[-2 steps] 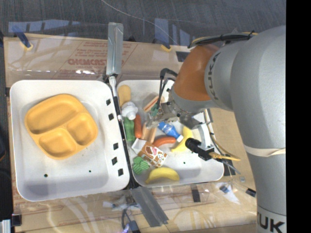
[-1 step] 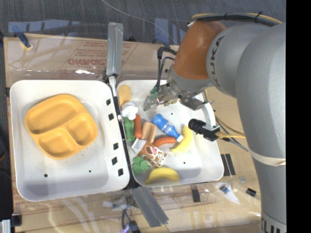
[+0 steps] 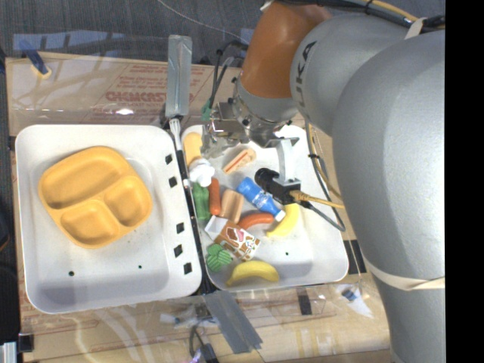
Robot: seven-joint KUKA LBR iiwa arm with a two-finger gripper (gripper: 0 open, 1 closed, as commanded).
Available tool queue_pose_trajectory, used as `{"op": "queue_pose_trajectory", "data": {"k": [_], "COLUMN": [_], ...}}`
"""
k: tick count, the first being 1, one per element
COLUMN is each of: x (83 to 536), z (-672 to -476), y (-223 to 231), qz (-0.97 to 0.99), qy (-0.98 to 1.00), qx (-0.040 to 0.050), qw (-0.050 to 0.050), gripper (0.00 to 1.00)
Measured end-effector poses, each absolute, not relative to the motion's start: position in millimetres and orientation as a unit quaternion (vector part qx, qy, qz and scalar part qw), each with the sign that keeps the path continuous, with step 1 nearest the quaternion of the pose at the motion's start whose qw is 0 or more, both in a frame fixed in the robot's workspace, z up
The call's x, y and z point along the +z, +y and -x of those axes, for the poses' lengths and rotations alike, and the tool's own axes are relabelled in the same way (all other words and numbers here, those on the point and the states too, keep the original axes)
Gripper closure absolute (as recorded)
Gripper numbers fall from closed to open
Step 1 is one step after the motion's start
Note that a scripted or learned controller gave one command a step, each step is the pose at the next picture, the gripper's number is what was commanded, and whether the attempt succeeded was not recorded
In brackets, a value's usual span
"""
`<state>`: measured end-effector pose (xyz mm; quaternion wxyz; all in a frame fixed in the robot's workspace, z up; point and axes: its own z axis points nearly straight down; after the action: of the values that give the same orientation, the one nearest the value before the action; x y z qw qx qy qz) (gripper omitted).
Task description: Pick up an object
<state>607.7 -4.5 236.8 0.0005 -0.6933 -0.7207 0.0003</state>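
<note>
Bench (image 3: 113, 89) of brown board under a clear sheet, seen from above at a slant, bearing two white bins side by side. My gripper (image 3: 227, 131) hangs over the far end of the right bin (image 3: 333, 267), under the orange band of the arm (image 3: 378, 127). I cannot tell whether it is released or clenched, and I see nothing held in it.

Just beside the gripper, toward the camera, lies a hot dog (image 3: 240, 159), slanted and more in the open than its neighbours; I judge it the nearest candidate for the pick. Farther out come a blue bottle (image 3: 255, 193) and a sausage (image 3: 215, 195), packed among other small toys in the middle of the bin, several of them touching. A banana (image 3: 253, 272) rests near the bin's front wall. The left bin (image 3: 45, 278) holds a yellow tray (image 3: 94, 195), well apart from the work.

To do this step well, I would:
- centre the gripper over the hot dog before descending;
- turn the wrist so that closing runs across the hot dog's narrow width;
- come straight down, clear of the far wall;
- avoid the crowded middle, where a grasp may catch two toys or push one aside.

The banana is my fallback, though the wall beside it leaves little room.
</note>
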Motion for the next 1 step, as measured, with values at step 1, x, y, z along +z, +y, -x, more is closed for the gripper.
{"op": "queue_pose_trajectory", "data": {"k": [1], "x": [189.6], "z": [-521.1], "y": [-29.8], "qz": [0.622], "qy": [-0.783], "qx": [0.0024], "qw": [0.003], "gripper": [1.00]}}
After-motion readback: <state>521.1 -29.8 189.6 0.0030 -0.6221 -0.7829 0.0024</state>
